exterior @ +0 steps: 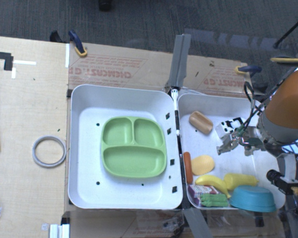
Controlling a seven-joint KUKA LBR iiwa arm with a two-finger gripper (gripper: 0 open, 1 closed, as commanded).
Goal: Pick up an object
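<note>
Two white bins (79, 151) | cardboard-covered bench (112, 69) | grey carpet floor (147, 13)

A pale green three-compartment plastic plate (134, 147) sits in the glossy white left bin (79, 151). In the white right bin (212, 103), a tan-brown bread-like roll (201, 122) lies at eleven o'clock, a thin orange-red sausage shape (187, 166) at nine, a yellow-orange rounded piece (203, 164) near centre, a yellow banana (214, 182) and a bright blue bowl (253, 199) toward five. A green piece (214, 200) rests on a magenta-edged packet (197, 194) at seven. The arm's band (292, 99) is orange.
</note>
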